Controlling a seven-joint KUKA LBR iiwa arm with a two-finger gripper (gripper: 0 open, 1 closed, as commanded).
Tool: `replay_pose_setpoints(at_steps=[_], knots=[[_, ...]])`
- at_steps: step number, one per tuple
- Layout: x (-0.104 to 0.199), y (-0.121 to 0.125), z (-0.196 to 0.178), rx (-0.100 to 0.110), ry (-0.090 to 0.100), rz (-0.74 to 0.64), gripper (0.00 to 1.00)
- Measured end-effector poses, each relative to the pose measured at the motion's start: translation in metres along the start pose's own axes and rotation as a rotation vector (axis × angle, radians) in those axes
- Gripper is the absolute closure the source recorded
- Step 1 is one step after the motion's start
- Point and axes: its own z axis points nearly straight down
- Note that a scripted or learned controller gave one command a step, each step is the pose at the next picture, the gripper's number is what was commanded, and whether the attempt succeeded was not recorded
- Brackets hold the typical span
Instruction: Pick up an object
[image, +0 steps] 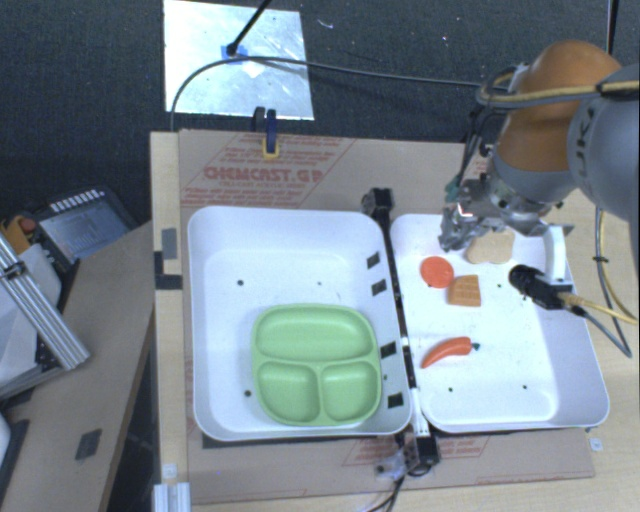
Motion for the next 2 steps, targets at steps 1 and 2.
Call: replay_pose_setpoints(at_steps=[1,2], knots=[[0.047,-0.007,-0.005,0.001,0.0,0.001,1.0],[0.094,-0.009,0.007,0.002,-0.001,0.001,1.0]])
